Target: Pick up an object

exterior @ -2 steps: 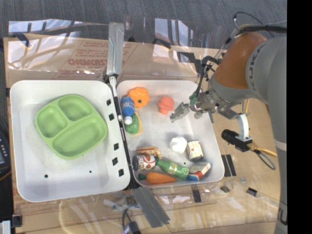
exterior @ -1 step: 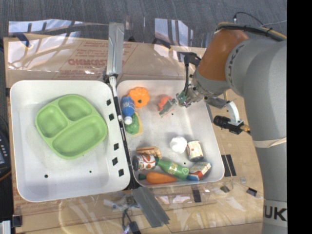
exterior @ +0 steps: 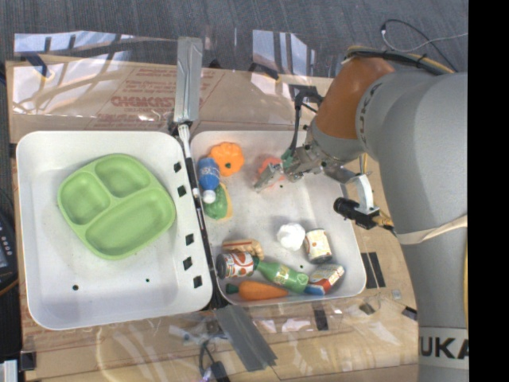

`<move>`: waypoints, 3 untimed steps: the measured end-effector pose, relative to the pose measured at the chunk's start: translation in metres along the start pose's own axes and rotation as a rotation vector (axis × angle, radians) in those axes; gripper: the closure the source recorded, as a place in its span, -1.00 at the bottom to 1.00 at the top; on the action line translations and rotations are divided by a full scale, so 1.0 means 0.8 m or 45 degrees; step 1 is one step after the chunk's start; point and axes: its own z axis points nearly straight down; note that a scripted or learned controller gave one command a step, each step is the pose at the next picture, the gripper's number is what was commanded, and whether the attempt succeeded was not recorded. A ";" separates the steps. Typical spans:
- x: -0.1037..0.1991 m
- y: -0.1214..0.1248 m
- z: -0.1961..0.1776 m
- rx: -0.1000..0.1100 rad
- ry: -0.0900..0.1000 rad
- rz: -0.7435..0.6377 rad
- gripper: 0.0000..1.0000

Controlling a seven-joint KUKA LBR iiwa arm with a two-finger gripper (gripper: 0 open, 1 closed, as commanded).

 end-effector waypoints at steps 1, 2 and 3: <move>0.012 0.030 -0.001 -0.005 -0.003 0.093 -1.00; 0.013 0.032 -0.015 -0.007 -0.005 0.085 1.00; 0.036 -0.021 -0.169 -0.006 -0.003 0.179 1.00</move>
